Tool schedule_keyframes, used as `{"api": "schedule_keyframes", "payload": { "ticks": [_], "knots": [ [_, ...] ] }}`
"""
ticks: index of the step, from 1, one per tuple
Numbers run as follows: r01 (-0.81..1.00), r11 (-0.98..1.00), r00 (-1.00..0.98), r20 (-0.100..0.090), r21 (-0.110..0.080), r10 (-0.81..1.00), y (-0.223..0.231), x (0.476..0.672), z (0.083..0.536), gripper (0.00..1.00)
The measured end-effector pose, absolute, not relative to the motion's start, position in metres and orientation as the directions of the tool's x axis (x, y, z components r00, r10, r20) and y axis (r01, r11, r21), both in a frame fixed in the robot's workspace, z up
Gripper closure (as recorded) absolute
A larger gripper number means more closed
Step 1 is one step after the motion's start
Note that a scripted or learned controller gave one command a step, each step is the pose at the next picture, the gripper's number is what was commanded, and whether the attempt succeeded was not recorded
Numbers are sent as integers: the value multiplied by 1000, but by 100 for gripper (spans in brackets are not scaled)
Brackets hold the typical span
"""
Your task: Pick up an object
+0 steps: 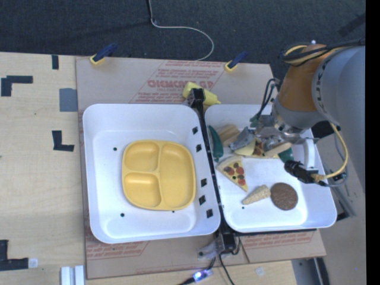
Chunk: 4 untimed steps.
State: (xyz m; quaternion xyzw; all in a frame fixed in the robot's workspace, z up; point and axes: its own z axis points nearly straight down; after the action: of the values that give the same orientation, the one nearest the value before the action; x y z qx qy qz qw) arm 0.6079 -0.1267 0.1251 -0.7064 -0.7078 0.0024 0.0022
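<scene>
The claw (252, 136) is low in the right bin (314, 218), at its upper part, among a crowded cluster of toy food. Whether it is wide, narrow, or gripping anything I cannot tell; the wrist hides that.

Just below it lies a pizza slice (233, 173), flat on the bin floor; an ice-cream cone (256, 195) and a brown cookie (284, 196) lie further down, touching or nearly so. A green piece (214, 141) sits against the divider.

The risks, as I judge them: flat items give little to pinch, so a close may slip off; the crowding may mean nudging neighbours instead of grasping. The yellow plate (159, 174) in the left bin (101, 159) is well apart.
</scene>
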Motion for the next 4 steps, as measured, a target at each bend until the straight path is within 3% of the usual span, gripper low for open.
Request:
{"api": "schedule_keyframes", "payload": {
  "ticks": [1,2,3,4],
  "knots": [
    [1000,5,-5,-2,9,1000,-125,612,90,0],
    [1000,4,-4,-10,20,1000,-128,614,103,100],
    [1000,0,0,0,1,1000,-133,606,157,100],
    [1000,2,-2,-1,6,1000,-130,613,219,100]
  ]
}}
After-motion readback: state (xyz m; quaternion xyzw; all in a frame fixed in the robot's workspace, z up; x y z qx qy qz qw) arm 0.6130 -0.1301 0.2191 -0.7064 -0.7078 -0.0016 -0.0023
